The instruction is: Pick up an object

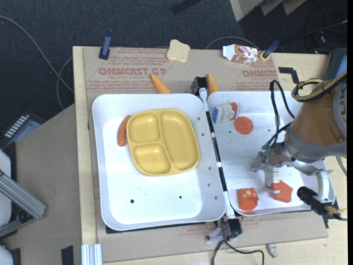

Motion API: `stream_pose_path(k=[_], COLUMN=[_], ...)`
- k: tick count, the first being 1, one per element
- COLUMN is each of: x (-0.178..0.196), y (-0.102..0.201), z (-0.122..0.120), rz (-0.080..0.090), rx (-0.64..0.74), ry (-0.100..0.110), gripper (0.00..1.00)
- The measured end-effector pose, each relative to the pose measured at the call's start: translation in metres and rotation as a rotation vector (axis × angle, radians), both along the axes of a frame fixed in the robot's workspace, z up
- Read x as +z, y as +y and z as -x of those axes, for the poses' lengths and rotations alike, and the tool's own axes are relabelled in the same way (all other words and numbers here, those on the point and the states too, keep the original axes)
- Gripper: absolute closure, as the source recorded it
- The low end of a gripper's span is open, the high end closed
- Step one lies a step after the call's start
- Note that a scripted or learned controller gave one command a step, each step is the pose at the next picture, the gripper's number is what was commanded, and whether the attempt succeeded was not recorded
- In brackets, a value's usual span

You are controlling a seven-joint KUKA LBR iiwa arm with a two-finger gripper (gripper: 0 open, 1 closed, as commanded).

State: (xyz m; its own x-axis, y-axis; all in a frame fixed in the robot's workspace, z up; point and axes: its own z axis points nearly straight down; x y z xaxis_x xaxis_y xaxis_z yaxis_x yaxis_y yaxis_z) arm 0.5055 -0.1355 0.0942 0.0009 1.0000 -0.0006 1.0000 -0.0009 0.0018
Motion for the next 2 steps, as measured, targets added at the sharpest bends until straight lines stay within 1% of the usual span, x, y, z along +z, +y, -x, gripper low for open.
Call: stream_pose_path(k=[1,2], x=[0.105,0.1], y=[0.01,0.009], z=[-0.006,-0.07], rz=[0.0,0.0], rx=[0.002,0.002], ry=[-0.001,0.0], gripper=[1.0,1.0])
